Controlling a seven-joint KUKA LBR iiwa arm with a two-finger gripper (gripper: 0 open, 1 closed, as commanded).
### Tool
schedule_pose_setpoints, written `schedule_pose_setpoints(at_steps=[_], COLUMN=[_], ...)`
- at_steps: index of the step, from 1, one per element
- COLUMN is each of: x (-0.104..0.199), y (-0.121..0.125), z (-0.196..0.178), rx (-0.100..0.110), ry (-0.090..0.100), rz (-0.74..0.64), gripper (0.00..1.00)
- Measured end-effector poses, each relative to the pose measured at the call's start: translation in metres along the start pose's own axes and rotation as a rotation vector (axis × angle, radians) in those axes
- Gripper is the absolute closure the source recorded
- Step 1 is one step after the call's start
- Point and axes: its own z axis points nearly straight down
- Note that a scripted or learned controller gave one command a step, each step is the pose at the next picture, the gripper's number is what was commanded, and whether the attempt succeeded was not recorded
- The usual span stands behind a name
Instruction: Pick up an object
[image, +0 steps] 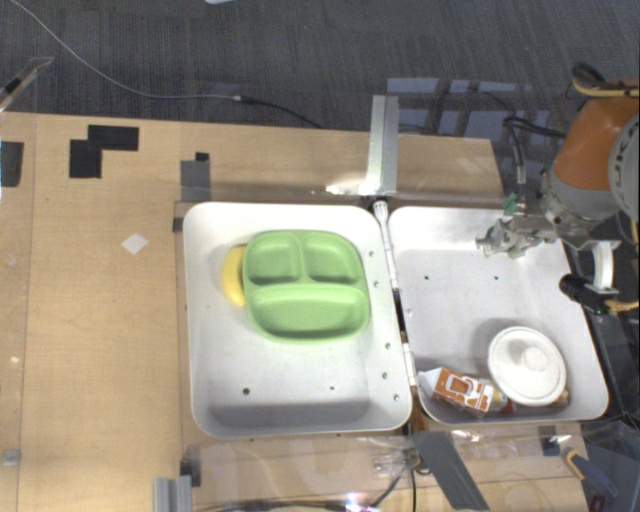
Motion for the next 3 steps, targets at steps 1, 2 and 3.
schedule_pose_setpoints(at_steps=[1, 2, 3], x=[0.005, 0.044, 0.130], y=[0.002, 0.029, -0.014], z=[0.034, -0.058, -0.071], rx=[0.006, 0.003, 0.006], ry=[0.002, 0.002, 0.004], rz=[0.066, -0.105, -0.172], gripper=[1.00, 1.00, 1.00])
